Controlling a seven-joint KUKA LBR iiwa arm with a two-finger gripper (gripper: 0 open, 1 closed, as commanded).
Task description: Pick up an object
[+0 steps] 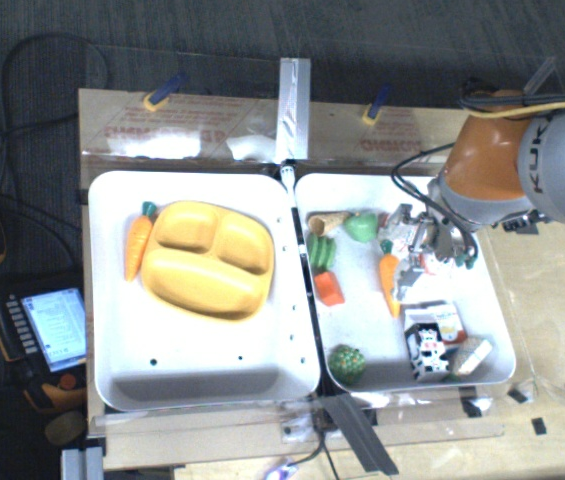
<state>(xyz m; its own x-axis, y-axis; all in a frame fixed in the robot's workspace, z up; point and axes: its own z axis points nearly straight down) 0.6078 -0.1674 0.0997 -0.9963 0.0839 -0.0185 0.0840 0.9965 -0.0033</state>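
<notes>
My gripper [410, 248] hangs over the upper middle of the right bin [492, 308], reaching in from the orange-banded wrist [482, 168] at the right. An orange toy carrot [390, 283] lies just below and left of the gripper tip, its top end at or under the gripper. Whether they touch cannot be told. A green round fruit [361, 227] and a tan cone-shaped piece [325, 224] lie to the gripper's left.
The right bin also holds a green vegetable [320, 253], a red-orange piece [329, 288], a green leafy ball [347, 362], a cow-patterned carton [430, 340] and a beige block [472, 356]. In the left bin [112, 348] lie a yellow divided plate [209, 258] and another carrot [139, 243].
</notes>
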